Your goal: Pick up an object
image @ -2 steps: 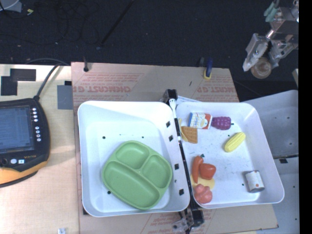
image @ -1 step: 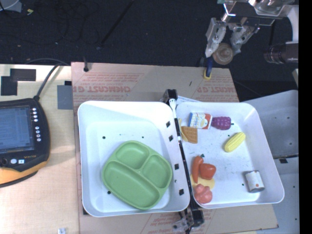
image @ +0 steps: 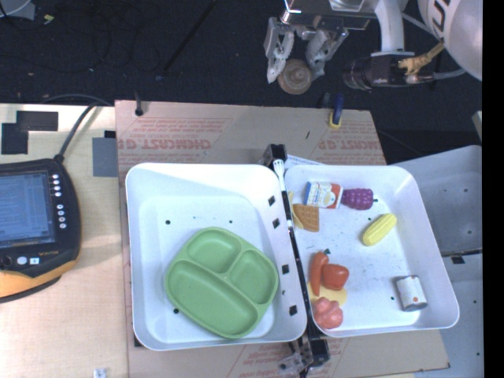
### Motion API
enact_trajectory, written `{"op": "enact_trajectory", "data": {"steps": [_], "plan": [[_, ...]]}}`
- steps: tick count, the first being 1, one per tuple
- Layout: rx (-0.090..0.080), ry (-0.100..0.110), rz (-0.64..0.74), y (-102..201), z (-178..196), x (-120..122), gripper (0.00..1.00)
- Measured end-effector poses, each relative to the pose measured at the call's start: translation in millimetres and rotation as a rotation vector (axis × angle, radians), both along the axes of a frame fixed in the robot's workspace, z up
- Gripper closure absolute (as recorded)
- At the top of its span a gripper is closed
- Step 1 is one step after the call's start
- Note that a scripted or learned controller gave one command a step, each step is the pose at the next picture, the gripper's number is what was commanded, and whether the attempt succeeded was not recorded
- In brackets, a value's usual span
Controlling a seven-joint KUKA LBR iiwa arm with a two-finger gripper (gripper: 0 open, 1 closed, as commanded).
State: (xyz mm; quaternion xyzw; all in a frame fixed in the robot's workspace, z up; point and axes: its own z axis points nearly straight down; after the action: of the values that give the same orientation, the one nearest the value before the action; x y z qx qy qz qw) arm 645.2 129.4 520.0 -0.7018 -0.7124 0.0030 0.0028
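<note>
— Brown and round, that thing up top?

— Yes, a small brown disc (image: 297, 77) sits between the fingers of the hand (image: 296, 60), which is clamped on it high above the bench (image: 236, 132), past the far edge of both bins.

— And below?

— The left bin (image: 157, 187) holds a green divided plate (image: 222, 281). The right bin (image: 425, 290) holds a small carton (image: 321, 194) beside purple grapes (image: 357, 198), a yellow corn cob (image: 379, 229), a tan wedge (image: 306, 218), a red pepper (image: 334, 276) next to an orange carrot (image: 316, 272), a pinkish fruit (image: 328, 313) near the front, and a silver can (image: 409, 292) lying at the right.

— Anything outside the bins?

— A tablet controller (image: 31, 219) at the left of the bench.
</note>
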Motion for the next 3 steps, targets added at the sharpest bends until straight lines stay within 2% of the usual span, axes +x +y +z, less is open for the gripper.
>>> {"op": "enact_trajectory", "data": {"steps": [1, 3], "plan": [[-0.001, -0.003, -0.002, 76, 15, -5, 1.00], [-0.009, 0.014, 0.013, 82, 28, -5, 1.00]]}}
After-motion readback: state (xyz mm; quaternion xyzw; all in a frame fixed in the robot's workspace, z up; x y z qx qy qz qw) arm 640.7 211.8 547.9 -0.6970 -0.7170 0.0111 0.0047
